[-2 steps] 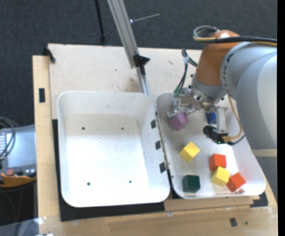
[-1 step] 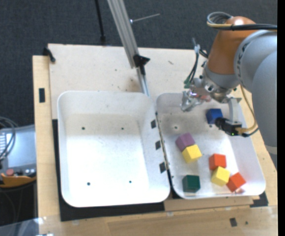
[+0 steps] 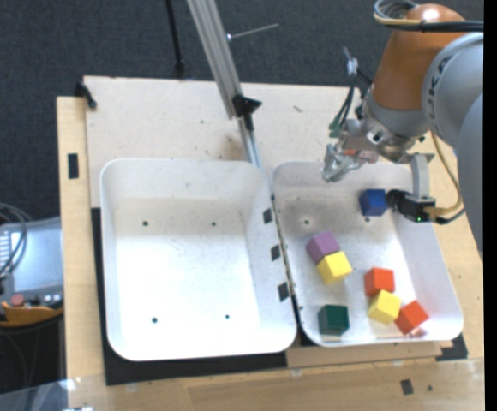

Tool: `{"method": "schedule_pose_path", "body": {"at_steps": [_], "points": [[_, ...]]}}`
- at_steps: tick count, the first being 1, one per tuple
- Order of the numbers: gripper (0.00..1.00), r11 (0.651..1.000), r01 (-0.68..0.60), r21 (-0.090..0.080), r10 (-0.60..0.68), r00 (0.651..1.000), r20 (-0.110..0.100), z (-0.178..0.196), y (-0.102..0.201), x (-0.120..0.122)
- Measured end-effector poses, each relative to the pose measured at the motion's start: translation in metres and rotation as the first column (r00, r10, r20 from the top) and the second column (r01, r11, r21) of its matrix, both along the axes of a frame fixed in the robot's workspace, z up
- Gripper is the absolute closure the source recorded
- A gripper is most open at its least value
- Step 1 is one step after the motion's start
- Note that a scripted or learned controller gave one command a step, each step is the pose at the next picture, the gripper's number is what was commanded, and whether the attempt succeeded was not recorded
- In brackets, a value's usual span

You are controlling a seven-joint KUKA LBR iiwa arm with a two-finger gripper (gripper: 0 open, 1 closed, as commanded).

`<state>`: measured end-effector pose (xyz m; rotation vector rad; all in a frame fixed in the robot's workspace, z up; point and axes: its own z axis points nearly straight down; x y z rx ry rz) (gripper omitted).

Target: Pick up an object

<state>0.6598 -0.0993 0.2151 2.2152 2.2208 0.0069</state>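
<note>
Down at the bottom of the frame, the right bin [image 3: 451,315] carries the cluster: green cube [image 3: 333,318] against its lower edge, a yellow cube [image 3: 384,306] touching the red cube [image 3: 412,315] in the lower right corner, and an orange cube [image 3: 380,280] just above them. Mid-bin, a purple cube [image 3: 321,247] sits touching a second yellow block [image 3: 335,267]. Left of all that, the left bin [image 3: 180,255] shows bare floor.

Further up, the blue cube [image 3: 372,202] stands alone, near the bin's upper right wall. And there's the gripper [image 3: 341,166], hanging over the upper end of the right bin, up and left of that blue cube, with nothing visibly held. Whether it is spread or pinched I can't tell from here.

The arm comes in from the upper right, orange band above the wrist, tool pointing down and left.

Risks, as I judge them: a straight descent from here would land on bare floor beside the blue cube, and the packed pairs lower down could be nudged apart rather than gripped.
</note>
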Motion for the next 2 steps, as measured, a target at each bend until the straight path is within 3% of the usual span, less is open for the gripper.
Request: {"method": "schedule_pose_path", "body": {"at_steps": [1,2], "points": [[1.00,1.000,0.000,0.000,0.000,1.000,-0.003,0.020,-0.001,0.001],[1.00,1.000,-0.003,0.000,0.003,1.000,-0.007,0.016,0.053,-0.026]]}}
